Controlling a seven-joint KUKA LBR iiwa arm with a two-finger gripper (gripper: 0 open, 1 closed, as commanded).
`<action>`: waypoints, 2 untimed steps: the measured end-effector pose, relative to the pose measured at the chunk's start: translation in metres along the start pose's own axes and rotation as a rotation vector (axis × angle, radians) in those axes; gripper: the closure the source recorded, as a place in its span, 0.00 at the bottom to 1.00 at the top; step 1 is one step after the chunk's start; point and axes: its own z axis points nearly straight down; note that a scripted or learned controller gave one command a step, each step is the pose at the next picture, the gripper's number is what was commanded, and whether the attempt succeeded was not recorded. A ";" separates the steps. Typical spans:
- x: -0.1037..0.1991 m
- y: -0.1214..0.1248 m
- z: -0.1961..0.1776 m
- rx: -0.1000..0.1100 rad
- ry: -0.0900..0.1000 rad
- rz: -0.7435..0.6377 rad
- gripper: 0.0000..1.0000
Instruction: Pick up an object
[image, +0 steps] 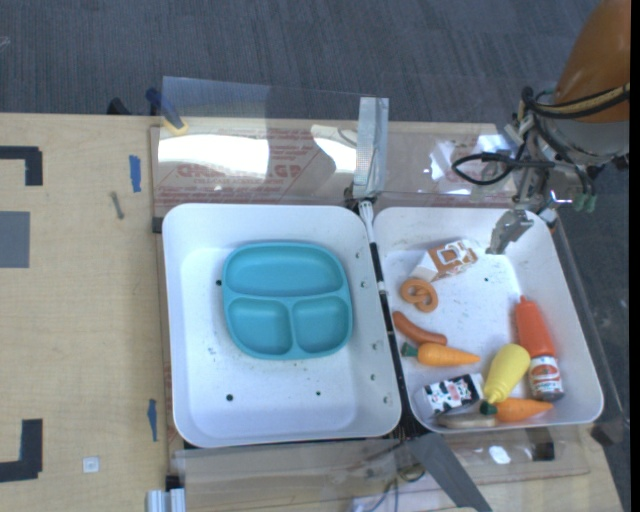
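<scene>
Bright, even light from overhead. Strong glare on the clear sheet (215, 155) at the far side, and both white bins (190, 300) shine nearly washed out. Shadows soft and short. Focus slightly soft, arm (600, 60) blurred at far right.

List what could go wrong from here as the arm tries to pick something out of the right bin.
1. The hand hangs by the right bin's far rim and could clip it while descending.
2. The ketchup bottle, yellow bottle and carrot lie packed together, so a grab there may push neighbours or slip.
3. The pretzel and sausage lie near the divider wall, leaving little room.
</scene>
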 end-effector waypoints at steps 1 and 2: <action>0.001 0.034 0.070 -0.002 0.007 0.076 0.00; 0.011 0.035 0.140 0.001 -0.010 0.036 0.00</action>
